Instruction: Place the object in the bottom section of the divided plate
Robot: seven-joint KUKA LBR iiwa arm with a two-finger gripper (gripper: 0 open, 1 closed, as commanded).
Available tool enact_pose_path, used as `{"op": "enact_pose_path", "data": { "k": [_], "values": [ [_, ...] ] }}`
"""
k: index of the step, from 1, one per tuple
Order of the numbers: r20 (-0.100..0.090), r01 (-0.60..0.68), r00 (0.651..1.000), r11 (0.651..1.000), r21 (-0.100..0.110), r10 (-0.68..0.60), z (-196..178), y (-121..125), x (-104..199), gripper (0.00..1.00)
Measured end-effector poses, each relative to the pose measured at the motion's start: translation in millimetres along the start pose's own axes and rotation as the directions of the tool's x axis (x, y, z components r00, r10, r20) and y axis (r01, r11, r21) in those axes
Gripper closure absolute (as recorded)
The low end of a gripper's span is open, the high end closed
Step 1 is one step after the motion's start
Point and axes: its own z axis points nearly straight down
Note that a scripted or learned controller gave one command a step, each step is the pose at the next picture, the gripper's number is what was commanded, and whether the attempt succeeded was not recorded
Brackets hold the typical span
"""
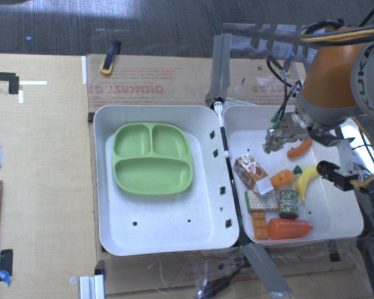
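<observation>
Lying in the left bin (106, 185), the green divided plate (152, 158) is seen with all sections bare. The claw (275, 141) is poised low over the right bin (336, 220), reached by the arm from the right; its opening cannot be told. Toy foods are clustered there: a banana (305, 180), carrot (282, 179), can (288, 203) and red pepper (288, 228). Both bins are carried on a wooden surface (37, 185).

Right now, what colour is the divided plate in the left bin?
Light green all over; the divided plate shows clearly in the camera view.
</observation>
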Motion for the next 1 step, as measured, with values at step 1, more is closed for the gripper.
{"op": "enact_pose_path", "data": {
  "k": [1],
  "values": [
    [-0.001, -0.012, 1.0, 1.0, 0.002, 0.012, -2.4, -72.2, -66.9, 1.0]
  ]
}}
